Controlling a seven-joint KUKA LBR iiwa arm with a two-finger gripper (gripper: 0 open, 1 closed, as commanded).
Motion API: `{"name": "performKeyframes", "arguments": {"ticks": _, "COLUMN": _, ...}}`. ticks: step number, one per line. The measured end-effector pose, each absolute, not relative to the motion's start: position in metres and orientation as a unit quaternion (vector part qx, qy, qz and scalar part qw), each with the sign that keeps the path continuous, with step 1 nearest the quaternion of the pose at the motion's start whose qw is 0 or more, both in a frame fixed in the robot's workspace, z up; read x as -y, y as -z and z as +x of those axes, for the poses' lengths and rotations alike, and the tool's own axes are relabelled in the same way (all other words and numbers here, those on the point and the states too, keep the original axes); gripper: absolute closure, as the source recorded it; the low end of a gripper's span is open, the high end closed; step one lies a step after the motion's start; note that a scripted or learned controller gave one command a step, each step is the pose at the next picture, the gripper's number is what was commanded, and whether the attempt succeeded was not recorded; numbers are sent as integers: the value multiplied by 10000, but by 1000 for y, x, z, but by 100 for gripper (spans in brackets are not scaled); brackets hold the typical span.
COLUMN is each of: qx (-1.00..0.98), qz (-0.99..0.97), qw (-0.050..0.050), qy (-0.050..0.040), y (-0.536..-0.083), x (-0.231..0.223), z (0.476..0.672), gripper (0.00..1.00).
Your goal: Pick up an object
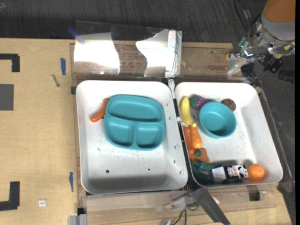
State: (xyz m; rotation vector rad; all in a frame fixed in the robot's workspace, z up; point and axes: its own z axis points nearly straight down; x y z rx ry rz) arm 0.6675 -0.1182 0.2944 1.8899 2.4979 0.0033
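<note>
Even, bright overhead light. Strong glare whitens the plastic sheet (123, 54) at upper centre. Both white bins (131, 172) look slightly overexposed with soft, faint shadows. The floor (140, 3) along the top stays dim; details are mildly soft.

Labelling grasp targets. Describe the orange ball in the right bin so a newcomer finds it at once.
Start at the right bin, the one holding the teal bowl. Go to its near right corner, where the orange ball sits beside a dark bottle lying along the front wall. It is round, unlike the long carrot by the bin's left wall.
</note>
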Motion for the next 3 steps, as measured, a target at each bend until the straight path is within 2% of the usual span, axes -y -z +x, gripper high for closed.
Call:
{"name": "performKeyframes", "arguments": {"ticks": 1, "qx": -8005, "qz": 5994, "qw": -19, "qy": 12, "y": -230, "x": 94, "z": 621, "gripper": 100}}
{"name": "performKeyframes", "arguments": {"ticks": 2, "qx": -8004, "qz": 5995, "qw": 11, "qy": -2, "y": -234, "x": 95, "z": 623, "gripper": 0}}
{"name": "performKeyframes", "arguments": {"ticks": 3, "qx": -7706, "qz": 6373, "qw": -30, "qy": 23, "y": -101, "x": 128, "z": 596, "gripper": 0}}
